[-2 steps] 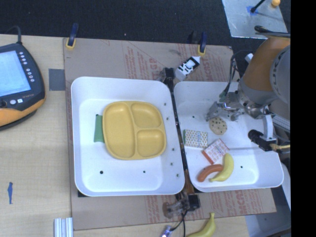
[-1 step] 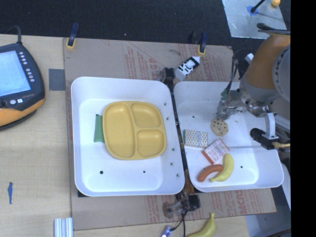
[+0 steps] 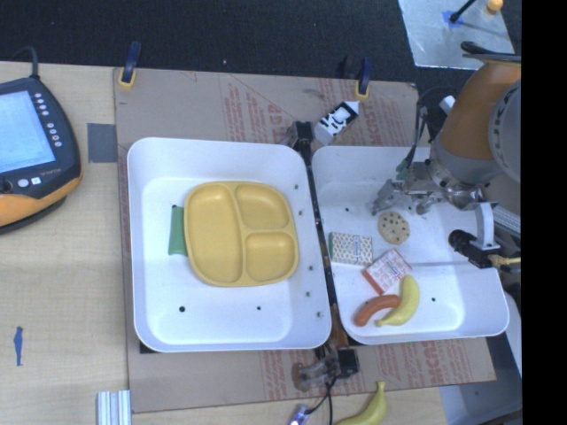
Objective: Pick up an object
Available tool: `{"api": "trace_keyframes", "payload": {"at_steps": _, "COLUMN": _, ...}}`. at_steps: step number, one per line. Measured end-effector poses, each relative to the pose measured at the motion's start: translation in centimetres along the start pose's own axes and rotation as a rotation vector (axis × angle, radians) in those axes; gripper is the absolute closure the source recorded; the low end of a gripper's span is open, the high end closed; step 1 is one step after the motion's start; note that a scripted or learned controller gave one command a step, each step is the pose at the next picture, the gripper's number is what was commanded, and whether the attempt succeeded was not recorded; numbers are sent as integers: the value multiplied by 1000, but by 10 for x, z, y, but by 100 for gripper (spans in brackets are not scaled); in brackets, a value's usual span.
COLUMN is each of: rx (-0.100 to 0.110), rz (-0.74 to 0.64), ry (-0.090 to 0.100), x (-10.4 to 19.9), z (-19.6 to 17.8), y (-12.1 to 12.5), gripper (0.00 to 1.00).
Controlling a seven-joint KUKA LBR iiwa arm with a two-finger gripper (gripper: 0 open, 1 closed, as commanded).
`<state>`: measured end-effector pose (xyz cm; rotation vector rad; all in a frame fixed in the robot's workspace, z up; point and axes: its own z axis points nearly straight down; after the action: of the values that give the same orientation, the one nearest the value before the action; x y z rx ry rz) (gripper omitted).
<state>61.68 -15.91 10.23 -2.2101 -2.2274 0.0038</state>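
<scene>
Candidates all sit in the right bin (image 3: 478,326): cookie (image 3: 393,227) mid-bin, checkered packet (image 3: 351,248) to its left near the divider, red-and-white packet (image 3: 386,270) below the cookie, banana (image 3: 404,301) and hot dog (image 3: 376,309) side by side and touching at the near edge. The gripper (image 3: 400,197) hangs just above the cookie toward the bin's far side, so the cookie looks like the target, judging by closeness. I can't tell how the tool is set; the tip is a small grey tangle from this angle. Nothing is visibly held. To do the pick well: centre over the cookie, come straight down, and straddle it across its width, since it lies flat and thin and a shallow pinch will likely slide off. Keep clear of the red-and-white packet, which is near the cookie's lower edge. If the cookie proves too flat, the banana is the easier grab, but it touches the hot dog and may drag it along. The left bin (image 3: 151,237) has a yellow divided tray (image 3: 239,233) lying over something green (image 3: 177,230); not relevant here. A pendant (image 3: 31,149) is on the bench at left, and a second banana (image 3: 368,407) lies outside the bins near the front.
</scene>
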Motion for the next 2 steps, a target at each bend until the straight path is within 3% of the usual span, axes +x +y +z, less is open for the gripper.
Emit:
{"api": "trace_keyframes", "payload": {"at_steps": 1, "rx": 2, "rz": 1, "ry": -1, "x": 15, "z": 11, "y": -16, "gripper": 0}}
{"api": "trace_keyframes", "payload": {"at_steps": 2, "rx": -2, "rz": 3, "ry": 0, "x": 0, "z": 10, "y": 11, "gripper": 0}}
